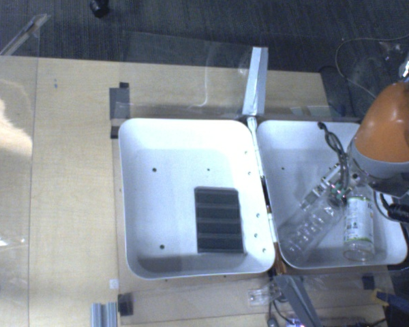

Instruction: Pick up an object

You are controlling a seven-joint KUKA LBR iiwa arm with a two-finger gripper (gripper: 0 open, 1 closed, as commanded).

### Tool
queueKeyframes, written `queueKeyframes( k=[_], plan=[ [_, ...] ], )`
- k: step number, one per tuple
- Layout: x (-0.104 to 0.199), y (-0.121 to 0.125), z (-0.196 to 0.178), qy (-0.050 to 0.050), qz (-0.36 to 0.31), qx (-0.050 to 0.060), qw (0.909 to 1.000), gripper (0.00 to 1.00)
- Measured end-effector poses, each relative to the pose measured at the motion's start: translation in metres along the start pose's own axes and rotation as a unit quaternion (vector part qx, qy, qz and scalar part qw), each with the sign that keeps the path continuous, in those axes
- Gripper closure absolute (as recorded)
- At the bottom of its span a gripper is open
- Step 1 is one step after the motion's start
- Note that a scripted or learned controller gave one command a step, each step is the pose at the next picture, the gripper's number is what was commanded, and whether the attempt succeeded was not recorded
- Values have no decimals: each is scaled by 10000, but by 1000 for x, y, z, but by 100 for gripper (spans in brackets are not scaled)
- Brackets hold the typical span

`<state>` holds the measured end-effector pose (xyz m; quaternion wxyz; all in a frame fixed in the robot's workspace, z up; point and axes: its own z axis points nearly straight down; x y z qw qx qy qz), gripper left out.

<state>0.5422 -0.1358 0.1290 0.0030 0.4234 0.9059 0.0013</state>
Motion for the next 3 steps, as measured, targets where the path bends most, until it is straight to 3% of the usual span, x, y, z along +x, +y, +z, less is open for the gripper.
queueKeyframes(
  k=[1, 2, 3],
  plan=[
    [1, -1, -187, -24, -390, -13, 9992, 0],
    [-15, 20, -43, 6, -1083, 3, 9941, 0],
    [7, -20, -30, -12, -1732, -5, 9849, 0]
  ],
)
